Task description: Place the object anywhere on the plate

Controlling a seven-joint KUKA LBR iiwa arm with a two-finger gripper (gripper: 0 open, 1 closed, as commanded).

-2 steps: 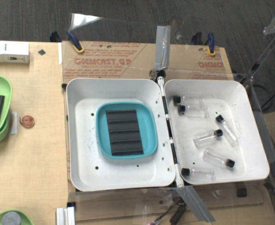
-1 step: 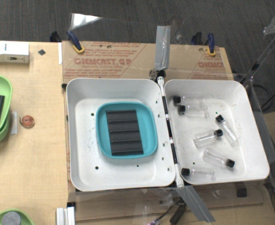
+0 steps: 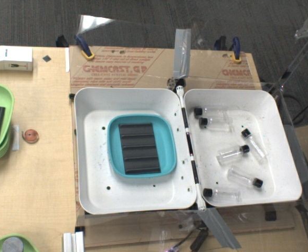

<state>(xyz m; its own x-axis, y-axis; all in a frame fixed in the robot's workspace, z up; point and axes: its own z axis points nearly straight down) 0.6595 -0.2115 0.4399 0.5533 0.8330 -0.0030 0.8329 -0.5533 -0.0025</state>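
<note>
Vials (image 3: 232,154), clear with black caps, six or so: scattered flat across right bin (image 3: 279,140), some near each other, one by the front-left corner, two up by the back-left. Plate (image 3: 167,140), teal, square with rounded corners: centred in left bin (image 3: 91,182), carrying a dark ribbed insert (image 3: 139,147). Jaws: state cannot be told from camera view. Table (image 3: 38,193), light wood, left of bins: green tray (image 3: 1,119) at far left edge.

Risks, judged: round smooth vials likely to roll or squirt out of a pinch; transparent bodies hard to locate; close neighbours likely to be nudged; ribbed insert may let a dropped vial roll toward plate rim.
</note>
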